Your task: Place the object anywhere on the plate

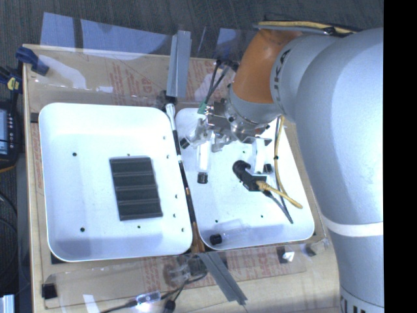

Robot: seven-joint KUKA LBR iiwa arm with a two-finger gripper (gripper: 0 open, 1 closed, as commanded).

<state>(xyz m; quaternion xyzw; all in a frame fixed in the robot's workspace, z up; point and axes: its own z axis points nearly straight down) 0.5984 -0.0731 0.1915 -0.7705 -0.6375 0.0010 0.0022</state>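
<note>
The plate [135, 188] is a dark grey ribbed rectangle lying flat in the middle of the left bin [65, 129]. A small black object [216, 238] lies near the front left corner of the right bin [225, 204], with a faint clear piece [232, 226] just beside it. My gripper [201, 169] hangs low over the right bin's left side, close to the wall between the bins and well behind the small object. Nothing can be seen held in it. The plate lies to the gripper's left, across the dividing wall.
The arm's grey body and orange band [260, 64] cover the right bin's back and right side. A metal bar [177, 64] stands behind the gap between the bins. Another metal strip [221, 280] and cables lie on the bench in front.
</note>
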